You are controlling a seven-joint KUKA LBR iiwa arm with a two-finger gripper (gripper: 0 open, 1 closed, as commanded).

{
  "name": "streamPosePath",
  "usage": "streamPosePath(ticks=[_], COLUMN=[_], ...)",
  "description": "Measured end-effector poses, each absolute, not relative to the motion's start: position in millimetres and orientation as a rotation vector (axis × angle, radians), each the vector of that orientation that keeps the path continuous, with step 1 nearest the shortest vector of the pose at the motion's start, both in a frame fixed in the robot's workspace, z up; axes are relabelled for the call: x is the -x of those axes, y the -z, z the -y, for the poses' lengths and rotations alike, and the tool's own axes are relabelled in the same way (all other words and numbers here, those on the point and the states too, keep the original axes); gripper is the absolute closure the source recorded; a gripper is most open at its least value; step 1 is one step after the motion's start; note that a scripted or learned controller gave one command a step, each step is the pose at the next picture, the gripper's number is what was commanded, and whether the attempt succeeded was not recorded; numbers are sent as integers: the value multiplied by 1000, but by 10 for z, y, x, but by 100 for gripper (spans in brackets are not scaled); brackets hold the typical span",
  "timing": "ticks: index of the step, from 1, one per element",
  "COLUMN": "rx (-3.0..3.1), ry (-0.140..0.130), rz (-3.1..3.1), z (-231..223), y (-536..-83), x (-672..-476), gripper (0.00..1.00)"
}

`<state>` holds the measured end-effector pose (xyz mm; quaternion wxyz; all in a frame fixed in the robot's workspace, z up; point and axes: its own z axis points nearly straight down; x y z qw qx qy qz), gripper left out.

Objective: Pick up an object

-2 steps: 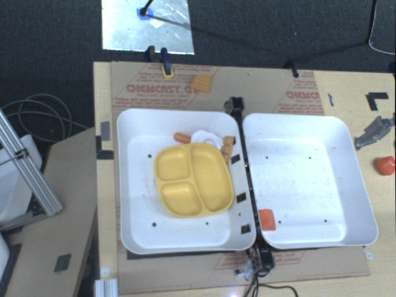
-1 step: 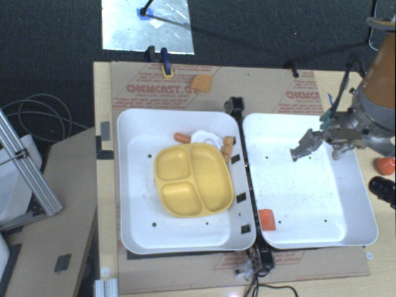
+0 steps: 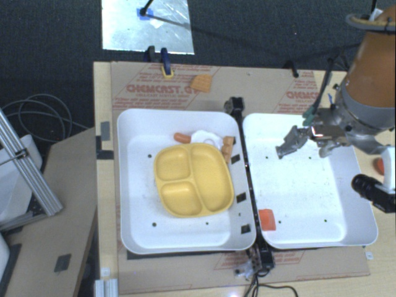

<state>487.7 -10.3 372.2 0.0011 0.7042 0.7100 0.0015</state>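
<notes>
Orange block (image 3: 266, 219): lies in right bin (image 3: 352, 228), front-left corner | gripper (image 3: 291, 144): above that bin's left part, apart from block, finger state cannot be told | yellow divided plate (image 3: 192, 180): in left bin (image 3: 133, 184)

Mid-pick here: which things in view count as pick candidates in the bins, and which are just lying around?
Job:
gripper
yellow divided plate
orange block
small sausage
white cup
brown piece

Lying about:
tan piece
foil sheet
</notes>
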Motion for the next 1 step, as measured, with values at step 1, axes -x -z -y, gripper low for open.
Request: streamPosePath(ticks=[1], rx=[-2226], ry=[6], rz=[-2221], z=[426], y=[-2874], x=[-4864], gripper=[0])
